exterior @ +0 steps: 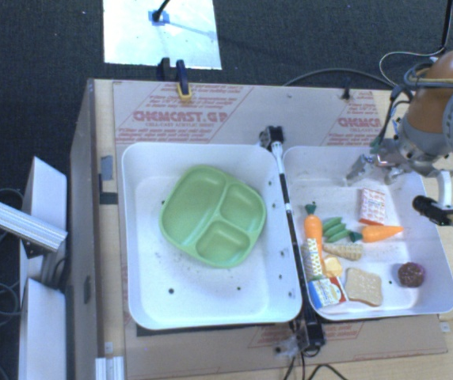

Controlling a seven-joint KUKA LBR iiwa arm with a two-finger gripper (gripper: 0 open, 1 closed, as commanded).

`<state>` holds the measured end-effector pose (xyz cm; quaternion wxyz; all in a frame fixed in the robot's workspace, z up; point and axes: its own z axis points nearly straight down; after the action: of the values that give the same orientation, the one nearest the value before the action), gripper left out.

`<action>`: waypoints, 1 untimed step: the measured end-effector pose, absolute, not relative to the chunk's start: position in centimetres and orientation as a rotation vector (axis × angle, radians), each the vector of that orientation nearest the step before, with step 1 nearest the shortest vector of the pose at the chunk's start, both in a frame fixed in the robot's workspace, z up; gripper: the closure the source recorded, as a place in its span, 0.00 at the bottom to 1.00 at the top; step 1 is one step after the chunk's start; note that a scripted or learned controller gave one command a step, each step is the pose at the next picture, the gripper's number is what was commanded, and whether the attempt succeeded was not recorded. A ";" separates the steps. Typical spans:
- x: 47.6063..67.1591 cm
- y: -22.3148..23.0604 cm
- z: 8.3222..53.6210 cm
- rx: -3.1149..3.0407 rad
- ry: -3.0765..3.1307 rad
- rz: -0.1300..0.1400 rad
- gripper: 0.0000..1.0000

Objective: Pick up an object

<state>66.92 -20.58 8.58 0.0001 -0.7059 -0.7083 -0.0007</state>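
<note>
The board (211, 117) under the two bins says CHEMCAST GP in red, and the gripper (373, 167) hangs with fingers spread wide and holding nothing, just above the little red-and-white box (372, 206) in the right bin (440, 279).

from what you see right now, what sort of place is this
Probably a robotics lab set up for grasping trials, not a kitchen. The arm reaches over two white bins on a bench, the food in the right bin looks like toys, and cables run around the bench over dark carpet.
</note>
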 end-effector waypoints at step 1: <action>56.9 -20.7 8.4 -2.221 -2.223 0.000 0.00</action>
<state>56.86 -20.69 8.44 -0.0006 -0.7068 -0.7074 0.0000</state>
